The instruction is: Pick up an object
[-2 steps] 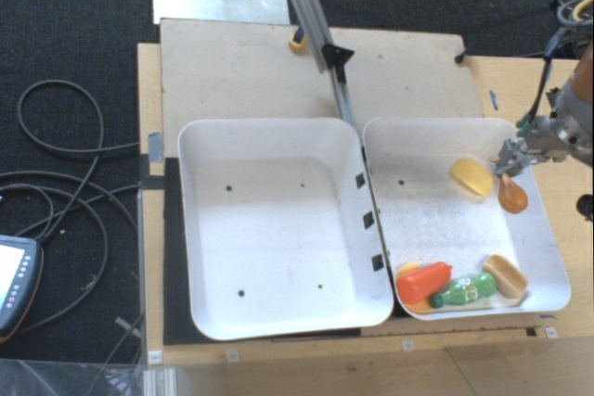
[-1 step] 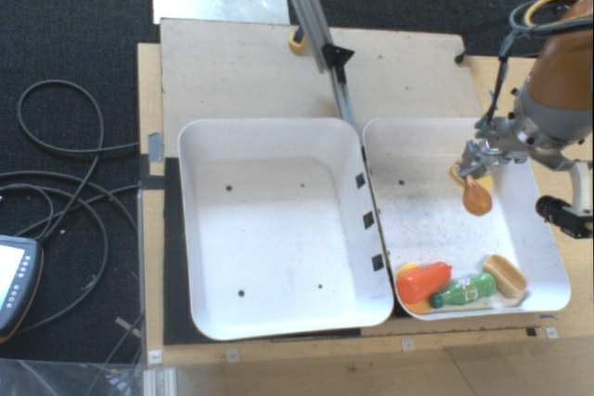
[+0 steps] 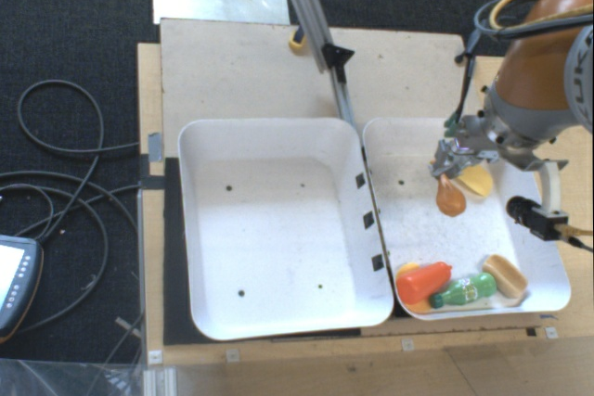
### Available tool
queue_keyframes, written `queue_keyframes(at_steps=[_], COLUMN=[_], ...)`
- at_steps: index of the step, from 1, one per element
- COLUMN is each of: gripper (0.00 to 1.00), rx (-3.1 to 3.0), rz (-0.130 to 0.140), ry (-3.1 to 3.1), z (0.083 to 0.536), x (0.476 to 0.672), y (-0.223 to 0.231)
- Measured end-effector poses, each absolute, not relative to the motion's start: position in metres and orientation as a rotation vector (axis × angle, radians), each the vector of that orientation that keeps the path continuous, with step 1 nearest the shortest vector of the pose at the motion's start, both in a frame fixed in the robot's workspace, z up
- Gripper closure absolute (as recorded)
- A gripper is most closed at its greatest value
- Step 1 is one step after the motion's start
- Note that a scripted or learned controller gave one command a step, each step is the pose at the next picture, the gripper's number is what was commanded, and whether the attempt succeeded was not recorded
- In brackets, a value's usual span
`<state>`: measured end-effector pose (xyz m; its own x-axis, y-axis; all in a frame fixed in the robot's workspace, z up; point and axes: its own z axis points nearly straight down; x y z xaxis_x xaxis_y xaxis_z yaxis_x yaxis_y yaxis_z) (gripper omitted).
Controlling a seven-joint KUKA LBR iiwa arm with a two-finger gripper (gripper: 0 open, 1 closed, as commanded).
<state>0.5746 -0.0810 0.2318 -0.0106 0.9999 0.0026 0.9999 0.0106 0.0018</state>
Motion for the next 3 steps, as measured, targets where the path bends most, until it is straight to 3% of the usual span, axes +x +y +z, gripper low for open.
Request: queue_keyframes(at_steps=[3], gripper=[1.00], rx=[-2.208], rz=[-0.004], ry=[-2.233], z=[0.216], x=[0.569], y=[0.087])
